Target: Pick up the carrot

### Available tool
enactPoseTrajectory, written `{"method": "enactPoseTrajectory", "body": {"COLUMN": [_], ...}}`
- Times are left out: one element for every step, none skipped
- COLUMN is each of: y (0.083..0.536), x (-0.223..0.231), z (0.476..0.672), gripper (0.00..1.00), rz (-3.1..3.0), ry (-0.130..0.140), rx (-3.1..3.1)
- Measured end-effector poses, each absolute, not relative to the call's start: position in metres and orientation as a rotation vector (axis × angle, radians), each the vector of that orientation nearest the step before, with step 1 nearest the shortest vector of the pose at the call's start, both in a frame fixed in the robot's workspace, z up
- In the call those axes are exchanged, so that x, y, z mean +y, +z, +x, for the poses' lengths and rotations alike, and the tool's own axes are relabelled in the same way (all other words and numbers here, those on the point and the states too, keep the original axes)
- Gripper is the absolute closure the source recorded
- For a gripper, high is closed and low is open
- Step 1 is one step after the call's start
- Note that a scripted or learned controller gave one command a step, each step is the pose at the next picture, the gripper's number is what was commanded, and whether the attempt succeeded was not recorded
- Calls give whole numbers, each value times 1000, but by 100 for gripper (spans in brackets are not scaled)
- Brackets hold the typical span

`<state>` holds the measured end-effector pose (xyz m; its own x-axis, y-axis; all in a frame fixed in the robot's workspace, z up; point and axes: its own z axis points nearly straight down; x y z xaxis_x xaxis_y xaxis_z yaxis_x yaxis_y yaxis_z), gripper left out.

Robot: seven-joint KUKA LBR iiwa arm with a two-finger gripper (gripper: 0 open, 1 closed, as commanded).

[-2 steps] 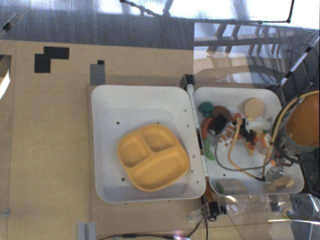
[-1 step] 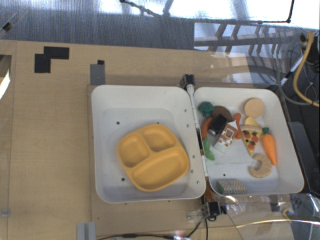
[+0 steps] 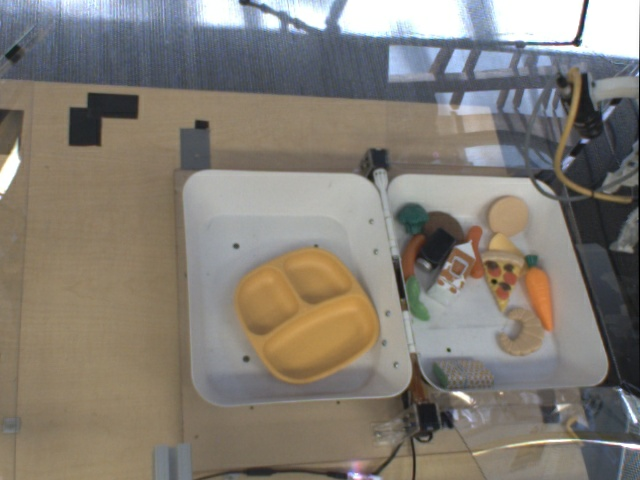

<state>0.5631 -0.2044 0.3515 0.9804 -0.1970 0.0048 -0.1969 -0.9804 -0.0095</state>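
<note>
Honestly, nothing's done yet as far as you can see here. The carrot (image 3: 540, 298) is lying flat in the right bin (image 3: 590, 363), close to its right wall, green top pointing toward the far side. It's just beside the pizza slice (image 3: 503, 274), with a bitten, ring-shaped pastry (image 3: 521, 331) right below its tip. Nothing is touching or lifting it, so the whole reach, grasp and lift is still ahead of you.

As for the tool, I can't tell whether it's open or closed. That cabled hardware with the yellow hose (image 3: 572, 133) past the bin's far right corner might be part of the arm, but it's too cluttered to say. It's well apart from the carrot, which at least sits on the side the arm comes in from.
</note>
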Motion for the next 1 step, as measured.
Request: {"method": "enactPoseTrajectory", "body": {"y": [354], "x": [-205], "z": [563], "gripper": [0], "rz": [-3120], "ry": [-14], "rx": [312]}}
